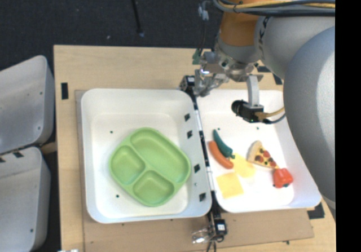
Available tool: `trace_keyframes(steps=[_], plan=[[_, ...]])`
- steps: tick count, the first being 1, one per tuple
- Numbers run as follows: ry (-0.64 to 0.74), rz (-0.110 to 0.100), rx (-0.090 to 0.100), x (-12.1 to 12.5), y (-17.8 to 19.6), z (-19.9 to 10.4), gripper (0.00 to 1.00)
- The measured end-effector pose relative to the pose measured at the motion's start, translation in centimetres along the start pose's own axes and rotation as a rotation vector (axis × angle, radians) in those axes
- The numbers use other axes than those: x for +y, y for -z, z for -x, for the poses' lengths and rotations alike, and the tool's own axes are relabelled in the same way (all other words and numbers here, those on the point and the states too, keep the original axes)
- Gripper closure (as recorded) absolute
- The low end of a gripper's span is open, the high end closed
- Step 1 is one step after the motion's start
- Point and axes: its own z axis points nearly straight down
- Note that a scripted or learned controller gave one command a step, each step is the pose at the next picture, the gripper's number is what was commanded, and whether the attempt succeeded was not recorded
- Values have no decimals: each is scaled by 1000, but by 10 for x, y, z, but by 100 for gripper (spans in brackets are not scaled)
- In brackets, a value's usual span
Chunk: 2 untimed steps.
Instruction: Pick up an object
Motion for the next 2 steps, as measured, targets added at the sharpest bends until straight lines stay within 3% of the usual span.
trace_keyframes(steps=[1, 2], plan=[[0, -1, 0, 13, 3, -42, 100], [-3, -3, -3, 12, 3, -39, 0]])
